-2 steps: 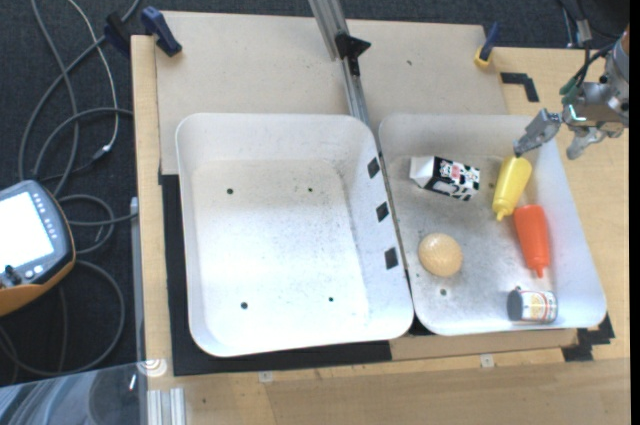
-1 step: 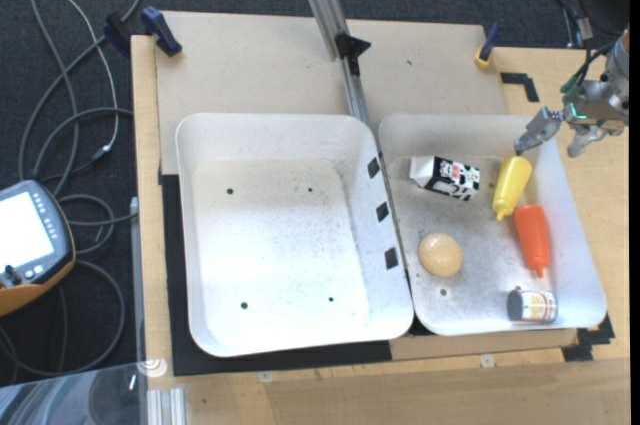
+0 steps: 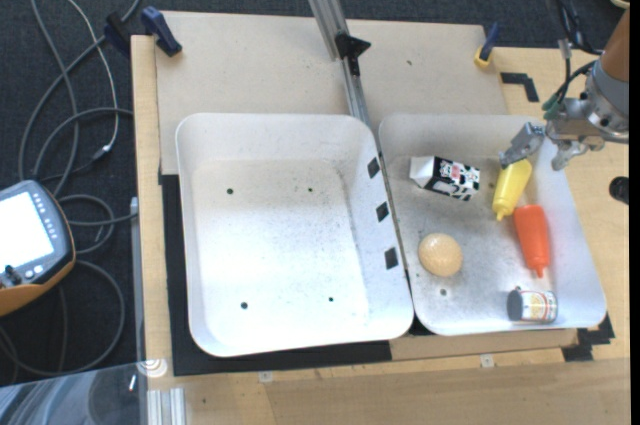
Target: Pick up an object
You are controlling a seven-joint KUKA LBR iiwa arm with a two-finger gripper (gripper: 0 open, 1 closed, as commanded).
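White plastic makes up two shallow bins with rounded corners, set side by side on a pale wooden bench [image 3: 420, 73]. The left bin [image 3: 200, 153] has a speckled, scuffed floor. The right bin [image 3: 590, 288] holds five objects, one of each kind. A small carton [image 3: 446, 177], boxy, white with black patches, lies on its side toward the far left of the bin. A yellow squeeze bottle [image 3: 511, 189], smooth and tapered, lies just right of it, and an orange bottle [image 3: 533, 236] of much the same shape lies just beside that, nearer the front. A round, matte tan ball-like thing [image 3: 440, 254] sits near the middle. A short cylindrical can [image 3: 532, 306] with a yellowish label lies on its side at the near right corner.

One gripper [image 3: 545, 145], grey metal, hangs over the far right part of the right bin, just above the yellow bottle's top. Its fingers appear spread apart with nothing between them.
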